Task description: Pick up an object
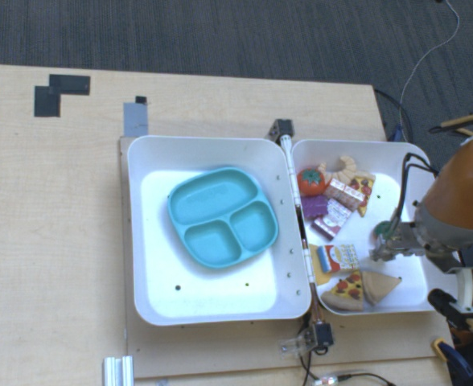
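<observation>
gripper low in right bin, above tan wedge

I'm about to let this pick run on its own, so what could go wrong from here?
The toys lie packed and overlapping in the right bin, so the gripper could pinch two at once or knock one aside. It hovers over bare floor between the piles and may close on nothing.
</observation>
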Controlling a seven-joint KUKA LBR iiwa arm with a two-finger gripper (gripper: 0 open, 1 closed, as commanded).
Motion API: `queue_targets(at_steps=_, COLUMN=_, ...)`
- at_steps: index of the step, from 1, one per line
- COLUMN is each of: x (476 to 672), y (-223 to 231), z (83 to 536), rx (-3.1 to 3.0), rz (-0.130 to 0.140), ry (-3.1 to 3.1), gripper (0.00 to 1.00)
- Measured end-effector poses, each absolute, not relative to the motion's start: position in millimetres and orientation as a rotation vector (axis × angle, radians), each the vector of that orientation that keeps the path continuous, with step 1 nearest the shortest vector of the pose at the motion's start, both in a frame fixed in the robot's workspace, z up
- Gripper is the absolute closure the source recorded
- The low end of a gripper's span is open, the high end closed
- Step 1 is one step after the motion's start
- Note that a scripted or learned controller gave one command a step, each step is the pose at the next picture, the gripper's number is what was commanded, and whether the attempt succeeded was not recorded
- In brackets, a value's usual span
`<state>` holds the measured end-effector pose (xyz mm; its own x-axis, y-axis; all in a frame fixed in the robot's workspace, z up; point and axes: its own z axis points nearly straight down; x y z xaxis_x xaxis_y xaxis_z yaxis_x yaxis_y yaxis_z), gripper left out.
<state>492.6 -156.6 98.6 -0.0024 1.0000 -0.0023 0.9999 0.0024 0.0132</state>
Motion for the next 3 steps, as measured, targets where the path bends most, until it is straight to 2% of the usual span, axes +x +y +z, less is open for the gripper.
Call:
queue_targets(at_steps=1, x=492.6, y=-156.6, z=98.6, rx=2.211, rz=0.012, ry=2.217, gripper=0.0)
queue_targets(at_steps=2, x=489.6, y=-95.7, z=87.5, rx=2.212, rz=0.007, ry=2.215, gripper=0.0)
queue_targets(at_steps=3, x=492.0, y=-95.1, z=98.9, rx=2.207, rz=0.014, ry=2.214, gripper=1.0)
